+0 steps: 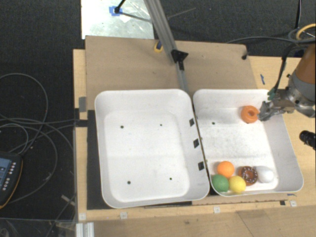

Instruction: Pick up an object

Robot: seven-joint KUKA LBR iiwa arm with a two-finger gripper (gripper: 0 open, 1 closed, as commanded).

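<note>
I see my claw (267, 110) low over the right shallow white bin (236, 143), just beside the orange ring-shaped toy (250, 114) in its upper part; can't tell its state. In that bin's near corner huddle an orange ball (225, 169), green ball (220, 183), yellow ball (237, 184), brown doughnut (247, 174) and white ball (265, 175).

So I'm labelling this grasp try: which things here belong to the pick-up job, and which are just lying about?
Job: gripper, beside the orange ring in the right bin; also pickable there: orange ball, green ball, yellow ball, brown doughnut, white ball.

Lying about: left bin, cables, handheld screen.
</note>
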